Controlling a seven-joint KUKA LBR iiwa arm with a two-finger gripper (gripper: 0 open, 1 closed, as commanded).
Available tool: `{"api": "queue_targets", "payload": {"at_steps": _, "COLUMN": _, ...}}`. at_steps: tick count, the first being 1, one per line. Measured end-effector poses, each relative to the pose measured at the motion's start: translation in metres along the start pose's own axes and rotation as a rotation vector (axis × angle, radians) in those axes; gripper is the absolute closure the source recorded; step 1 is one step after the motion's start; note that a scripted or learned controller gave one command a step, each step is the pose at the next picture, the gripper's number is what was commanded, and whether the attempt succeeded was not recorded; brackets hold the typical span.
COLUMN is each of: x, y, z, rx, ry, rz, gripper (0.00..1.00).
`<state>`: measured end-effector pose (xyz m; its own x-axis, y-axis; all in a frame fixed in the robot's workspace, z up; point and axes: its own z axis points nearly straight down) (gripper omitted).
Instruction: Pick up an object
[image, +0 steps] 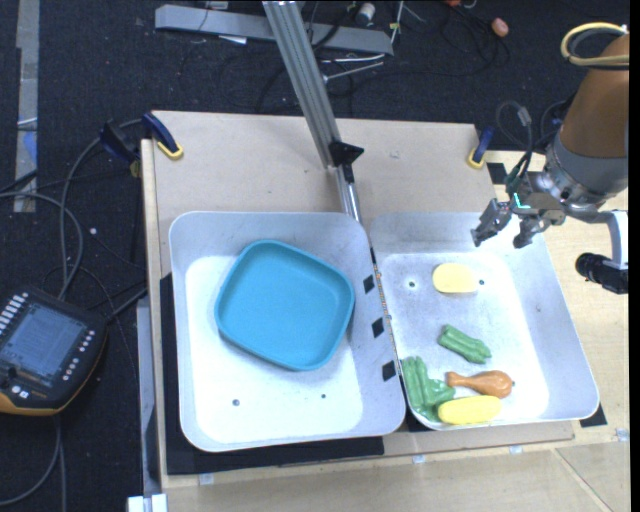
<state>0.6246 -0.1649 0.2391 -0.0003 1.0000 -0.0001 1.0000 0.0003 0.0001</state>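
The gripper hangs apparently spread and empty over the right bin's far rim, so descending here likely misses the yellow disc lying just beside it.

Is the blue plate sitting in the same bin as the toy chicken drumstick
No, the blue plate lies in the left bin, while the drumstick lies in the right bin.
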Motion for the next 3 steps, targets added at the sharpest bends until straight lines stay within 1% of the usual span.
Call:
{"api": "queue_targets", "payload": {"at_steps": 1, "x": 0.0, "y": 0.0, "z": 0.0, "rx": 0.0, "ry": 0.0, "rz": 0.0, "gripper": 0.0}}
{"api": "queue_targets", "payload": {"at_steps": 2, "x": -0.001, "y": 0.0, "z": 0.042, "rx": 0.004, "ry": 0.001, "rz": 0.0, "gripper": 0.0}}
{"api": "queue_targets", "payload": {"at_steps": 3, "x": 0.0, "y": -0.006, "z": 0.105, "rx": 0.006, "ry": 0.001, "rz": 0.0, "gripper": 0.0}}
